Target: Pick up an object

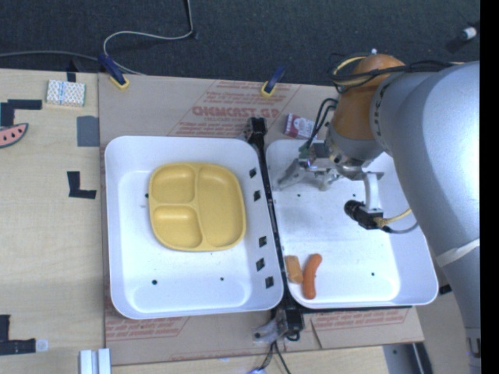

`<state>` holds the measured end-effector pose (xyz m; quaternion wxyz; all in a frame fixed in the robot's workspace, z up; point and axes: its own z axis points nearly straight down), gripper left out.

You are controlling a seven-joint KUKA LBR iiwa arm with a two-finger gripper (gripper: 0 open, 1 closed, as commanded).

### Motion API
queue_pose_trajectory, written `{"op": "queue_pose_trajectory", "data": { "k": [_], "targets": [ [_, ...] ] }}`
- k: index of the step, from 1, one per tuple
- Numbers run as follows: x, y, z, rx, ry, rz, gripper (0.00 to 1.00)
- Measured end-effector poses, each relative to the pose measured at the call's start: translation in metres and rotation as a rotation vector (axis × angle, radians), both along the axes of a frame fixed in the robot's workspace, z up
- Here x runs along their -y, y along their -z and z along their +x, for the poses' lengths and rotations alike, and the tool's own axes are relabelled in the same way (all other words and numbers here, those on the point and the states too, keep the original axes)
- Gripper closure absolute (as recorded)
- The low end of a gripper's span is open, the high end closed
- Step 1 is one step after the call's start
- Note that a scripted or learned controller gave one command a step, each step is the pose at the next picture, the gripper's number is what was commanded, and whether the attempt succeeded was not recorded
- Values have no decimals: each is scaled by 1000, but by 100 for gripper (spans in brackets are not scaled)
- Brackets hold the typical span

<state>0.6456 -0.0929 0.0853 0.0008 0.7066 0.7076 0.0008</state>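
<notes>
Pincer point(302, 171) hangs low over the upper left part of the right bin point(405, 283), fingers apart with nothing between them. Two small orange sausage-like pieces point(304, 273) lie side by side near that bin's lower left corner, well apart from it. A yellow divided plate point(196, 206) sits in the left bin point(129, 232).

The two bins point(129, 232) looked like smooth white plastic with a slight sheen. The yellow plate point(196, 206) was matt plastic, evenly coloured. Beneath the bins lay brown cardboard point(210, 111), dull and printed in red, on a table point(47, 232) of pale wood-look laminate. The arm point(437, 162) had a smooth grey satin shell and a glossy orange band point(355, 111). The hand point(312, 170) looked like bare metal.
</notes>
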Motion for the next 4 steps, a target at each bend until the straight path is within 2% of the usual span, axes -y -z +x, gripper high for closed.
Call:
{"op": "queue_pose_trajectory", "data": {
  "k": [1,2,3,4],
  "targets": [
    [2,-1,-66,0,1,-1,0],
    [2,-10,-66,2,1,-2,100],
    [2,-10,-66,2,1,-2,0],
    [1,0,-44,-3,1,1,0]
  ]
}}
